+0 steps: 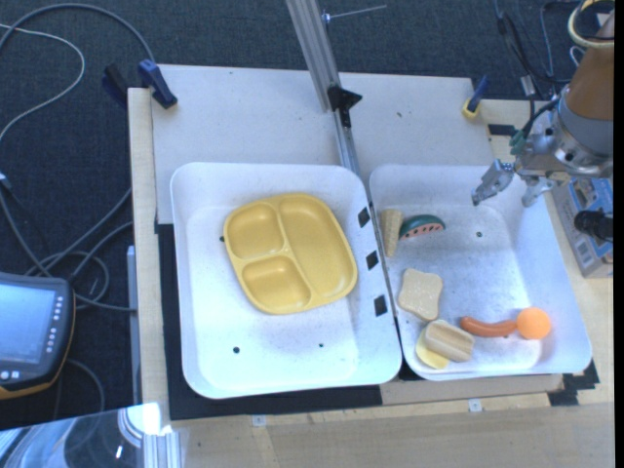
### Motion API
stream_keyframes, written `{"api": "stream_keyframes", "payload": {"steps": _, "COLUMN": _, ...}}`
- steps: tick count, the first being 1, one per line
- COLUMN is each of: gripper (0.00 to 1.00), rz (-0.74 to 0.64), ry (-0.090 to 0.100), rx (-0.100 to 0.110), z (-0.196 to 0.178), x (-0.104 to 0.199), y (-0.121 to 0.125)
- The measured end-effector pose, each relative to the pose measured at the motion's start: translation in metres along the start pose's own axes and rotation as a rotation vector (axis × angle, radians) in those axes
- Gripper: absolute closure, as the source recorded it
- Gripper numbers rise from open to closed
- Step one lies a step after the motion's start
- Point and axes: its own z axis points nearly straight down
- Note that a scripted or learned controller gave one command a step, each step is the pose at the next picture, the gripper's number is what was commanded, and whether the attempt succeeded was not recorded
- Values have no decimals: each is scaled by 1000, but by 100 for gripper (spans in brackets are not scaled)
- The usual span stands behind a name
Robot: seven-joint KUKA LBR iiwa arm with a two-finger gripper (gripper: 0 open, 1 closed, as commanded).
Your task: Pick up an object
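Objects: toy foods lay in the right bin [556, 261], all below and to the left of the gripper.
Gripper: the gripper [508, 188] hung over the bin's upper right part, fingers spread apart with nothing between them.
Watermelon slice: the watermelon slice [422, 227] lay nearest, to the left and slightly lower.
Wedge: a pale wedge [391, 231] sat just beyond the slice, against the bin's left wall.
Bread: a toast slice [420, 293] lay well below and left.
Sandwich: a small sandwich [446, 342] rested lower still.
Carrot and ball: a carrot [487, 327] touched an orange ball [532, 324], almost straight below.
Left bin: a yellow divided plate [289, 253] sat far left in the left bin [205, 261].
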Motion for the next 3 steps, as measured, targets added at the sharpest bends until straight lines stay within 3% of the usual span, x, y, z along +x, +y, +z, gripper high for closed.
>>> {"api": "stream_keyframes", "payload": {"steps": 2, "gripper": 0, "rz": -1, "ry": 1, "rx": 0, "z": 113, "x": 8, "y": 4}}
{"api": "stream_keyframes", "payload": {"steps": 3, "gripper": 100, "rz": -2, "ry": -1, "rx": -8, "z": 97, "x": 8, "y": 7}}
